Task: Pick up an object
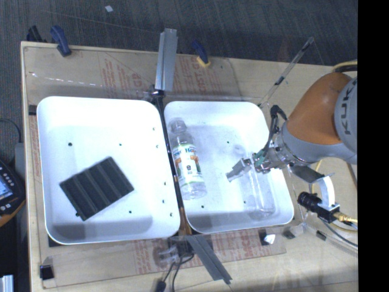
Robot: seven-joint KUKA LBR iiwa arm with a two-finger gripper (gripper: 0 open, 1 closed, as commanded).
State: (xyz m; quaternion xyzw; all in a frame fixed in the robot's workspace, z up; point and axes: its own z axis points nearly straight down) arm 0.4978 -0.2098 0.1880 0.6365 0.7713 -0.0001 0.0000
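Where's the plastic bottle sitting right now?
The plastic bottle lies on its side in the right bin, against that bin's left wall beside the divider, well left of the gripper.

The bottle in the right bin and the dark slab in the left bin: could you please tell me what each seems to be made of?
The bottle looks like clear, glossy plastic: the white bin shows through its body, and a printed label wraps its middle. The dark slab seems a matte black material, perhaps rubber or plastic, with parallel ridges across its top; the view leaves that open.
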